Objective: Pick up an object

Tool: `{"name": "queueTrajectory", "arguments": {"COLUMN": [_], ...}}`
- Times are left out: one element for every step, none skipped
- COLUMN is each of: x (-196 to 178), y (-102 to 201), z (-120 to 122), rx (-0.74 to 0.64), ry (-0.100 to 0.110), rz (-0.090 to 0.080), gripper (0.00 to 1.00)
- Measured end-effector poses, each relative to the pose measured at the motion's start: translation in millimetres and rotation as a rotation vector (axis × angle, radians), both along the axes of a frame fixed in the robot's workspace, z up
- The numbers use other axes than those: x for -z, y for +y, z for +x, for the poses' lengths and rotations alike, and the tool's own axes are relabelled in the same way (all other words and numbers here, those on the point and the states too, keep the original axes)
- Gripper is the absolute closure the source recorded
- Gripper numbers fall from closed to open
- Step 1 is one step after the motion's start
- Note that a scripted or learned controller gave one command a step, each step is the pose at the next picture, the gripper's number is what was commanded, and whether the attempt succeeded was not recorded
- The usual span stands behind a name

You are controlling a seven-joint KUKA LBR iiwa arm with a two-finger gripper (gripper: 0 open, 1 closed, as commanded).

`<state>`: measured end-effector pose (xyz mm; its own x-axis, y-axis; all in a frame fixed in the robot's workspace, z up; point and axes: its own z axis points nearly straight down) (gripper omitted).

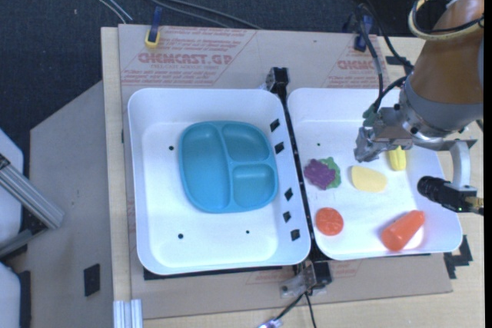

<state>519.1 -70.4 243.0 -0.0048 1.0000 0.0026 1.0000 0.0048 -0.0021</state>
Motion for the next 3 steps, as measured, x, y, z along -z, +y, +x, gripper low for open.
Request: {"name": "queueTrajectory", "arguments": {"x": [13,24,32], "y": [55,105,158], "z": [1,5,16], "rx": [-0.002,-0.001,-0.001], "ry": [0.001,0.002,-0.002], "rz": [0.001,0.001,0.000], "gripper": [1.00,1.00,1.00]}}
